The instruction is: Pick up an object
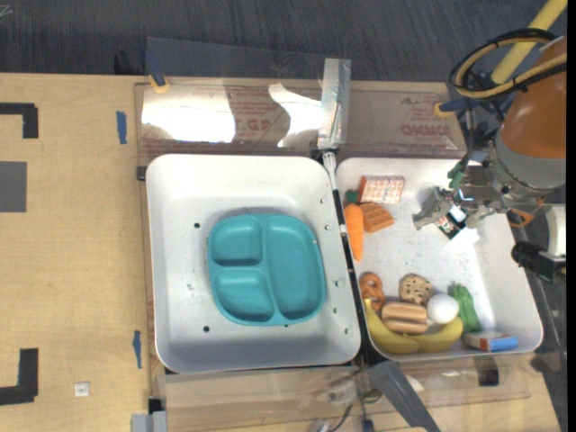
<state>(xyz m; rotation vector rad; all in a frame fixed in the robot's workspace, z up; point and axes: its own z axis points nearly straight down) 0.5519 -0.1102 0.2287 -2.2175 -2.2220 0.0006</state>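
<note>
My claw [443, 212] hangs over the bare upper stretch of the right bin [513, 282], up and to the right of the carrot [354, 230], and from this slanted look down I cannot tell whether it has anything in it; nothing plainly shows there. The things I could take all lie away from me: the carrot runs along the bin's left wall, with an orange wedge [378, 217] touching its upper end and a pink-patterned packet [382, 188] just above that; well below the carrot sits a tight cluster of pretzel [371, 285], cookie [414, 287], hot dog [404, 316], white egg [442, 309], banana [416, 336] and a green piece [465, 303]. My worry is that coming straight down from here I would close on bare floor, since no object lies under me. If I go for the carrot, the wall beside it may block one side of my grip and the wedge could get nudged or dragged along. In the lower cluster, pieces touch, so I might pinch two at once, or the round egg may roll free. The left bin [171, 241] holds only a teal divided plate [266, 267], flat and hard to grip.
</note>
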